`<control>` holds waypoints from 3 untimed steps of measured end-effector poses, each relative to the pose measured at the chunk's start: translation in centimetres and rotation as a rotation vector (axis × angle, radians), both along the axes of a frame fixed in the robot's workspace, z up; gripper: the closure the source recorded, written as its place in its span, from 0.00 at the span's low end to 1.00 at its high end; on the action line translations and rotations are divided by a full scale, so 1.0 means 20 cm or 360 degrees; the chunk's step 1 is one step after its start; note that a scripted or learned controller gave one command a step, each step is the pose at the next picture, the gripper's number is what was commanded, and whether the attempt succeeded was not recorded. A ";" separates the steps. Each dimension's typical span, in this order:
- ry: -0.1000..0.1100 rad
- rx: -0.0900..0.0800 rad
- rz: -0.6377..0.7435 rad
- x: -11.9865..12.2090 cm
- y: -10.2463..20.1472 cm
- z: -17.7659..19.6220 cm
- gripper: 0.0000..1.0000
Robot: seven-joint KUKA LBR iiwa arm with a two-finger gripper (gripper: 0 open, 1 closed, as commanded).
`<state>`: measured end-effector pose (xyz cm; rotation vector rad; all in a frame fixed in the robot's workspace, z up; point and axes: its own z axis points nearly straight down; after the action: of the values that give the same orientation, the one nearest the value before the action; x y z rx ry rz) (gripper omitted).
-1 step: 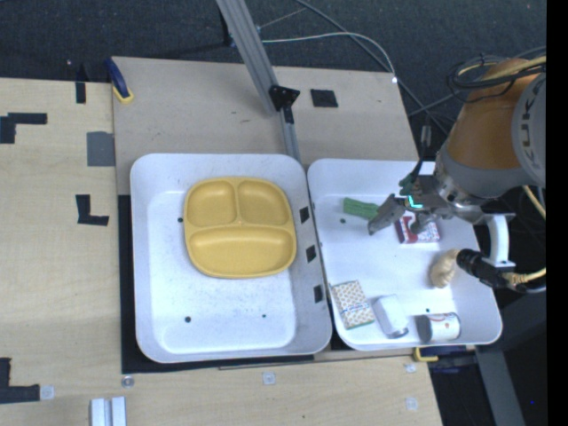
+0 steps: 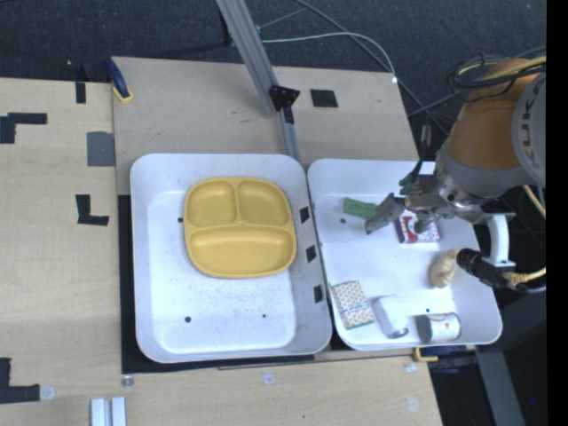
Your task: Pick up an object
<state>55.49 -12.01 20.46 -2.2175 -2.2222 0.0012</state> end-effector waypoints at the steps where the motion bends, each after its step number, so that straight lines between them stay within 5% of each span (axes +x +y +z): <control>1: 0.0006 -0.0002 -0.0002 -0.02 0.01 -0.22 0.00; 3: -0.0003 -0.0004 -0.0002 -0.07 0.03 -0.60 0.00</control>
<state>54.17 -11.36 8.53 -2.2217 -2.2230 0.0020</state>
